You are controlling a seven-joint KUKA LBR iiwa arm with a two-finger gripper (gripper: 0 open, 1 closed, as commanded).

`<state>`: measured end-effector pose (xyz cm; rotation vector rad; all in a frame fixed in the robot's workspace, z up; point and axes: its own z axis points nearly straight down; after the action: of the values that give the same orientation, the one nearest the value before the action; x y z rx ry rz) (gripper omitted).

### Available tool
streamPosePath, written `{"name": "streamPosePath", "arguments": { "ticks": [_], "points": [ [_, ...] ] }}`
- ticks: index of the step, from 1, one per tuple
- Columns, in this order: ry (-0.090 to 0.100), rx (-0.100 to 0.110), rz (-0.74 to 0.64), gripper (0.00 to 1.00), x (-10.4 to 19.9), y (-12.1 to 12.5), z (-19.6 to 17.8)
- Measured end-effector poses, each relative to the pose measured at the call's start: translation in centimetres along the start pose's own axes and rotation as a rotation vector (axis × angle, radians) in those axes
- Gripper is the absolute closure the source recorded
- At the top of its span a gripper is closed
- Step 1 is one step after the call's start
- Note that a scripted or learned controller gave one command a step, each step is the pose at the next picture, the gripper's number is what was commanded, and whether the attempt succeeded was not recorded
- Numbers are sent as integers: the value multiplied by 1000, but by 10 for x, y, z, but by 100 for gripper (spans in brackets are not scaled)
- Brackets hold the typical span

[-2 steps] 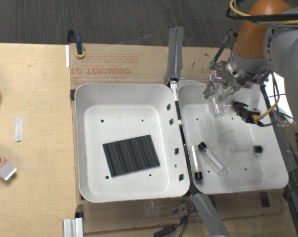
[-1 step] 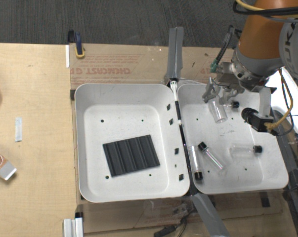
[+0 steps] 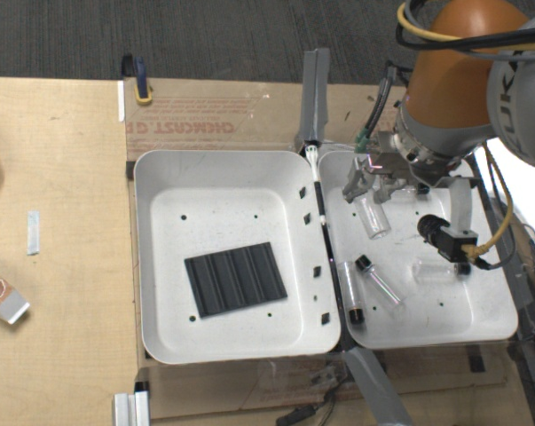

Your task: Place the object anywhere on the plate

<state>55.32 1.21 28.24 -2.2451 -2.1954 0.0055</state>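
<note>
The arm reaches in over the right bin point(image 3: 489, 322), its orange band point(image 3: 467, 25) sitting high above the bin's far edge. The gripper point(image 3: 366, 192) hangs low near the bin's far left corner, and whether its fingers are spread or pressed together cannot be told from here. Just below it, close to the bin's left edge, lies a clear plastic tube point(image 3: 373, 218), tilted; it sits right under the gripper, though nothing shows it pinched.

Further toward the near edge lies a second clear tube with a black cap point(image 3: 378, 282), angled across the floor of the bin. Along the left wall rests a third tube with a dark end point(image 3: 350, 295), nearly parallel to that wall. Another faint clear piece point(image 3: 431, 272) lies toward the right side of the bin, too pale to make out well.

Over in the left bin point(image 3: 161, 193), the dark ribbed plate point(image 3: 236, 278) lies flat, slightly turned, nearer the near edge than the far one, well apart from the tubes.
</note>
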Motion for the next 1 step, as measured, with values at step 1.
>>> {"name": "streamPosePath", "arguments": {
  "ticks": [1],
  "points": [
    [-1,0,42,100,72,-77,-45]
  ]
}}
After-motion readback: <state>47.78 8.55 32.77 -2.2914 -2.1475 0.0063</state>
